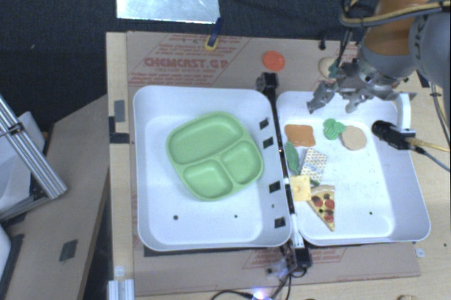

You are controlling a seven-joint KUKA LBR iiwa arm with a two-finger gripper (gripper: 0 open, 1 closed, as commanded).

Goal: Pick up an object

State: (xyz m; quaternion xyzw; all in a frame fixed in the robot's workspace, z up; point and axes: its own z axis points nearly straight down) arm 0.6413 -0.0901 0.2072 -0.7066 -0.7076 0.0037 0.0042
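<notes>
Bench (176, 55), right bin (394, 207): your claw (337, 98), prongs apart and empty, hovers above crowded toy foods; descending between green piece (332, 128) and tan cookie (354, 139) risks nudging both aside.

robot lab, bench (183, 59), two white bins (151, 221)

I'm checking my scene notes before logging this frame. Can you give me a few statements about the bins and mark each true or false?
1. The green tray lies in the left bin. True.
2. The pizza slice lies in the left bin. False: it is in the right bin.
3. The gripper holds the pizza slice. False: it hangs open over the right bin's far edge, holding nothing.
4. An orange disc lies outside both bins. True.
</notes>
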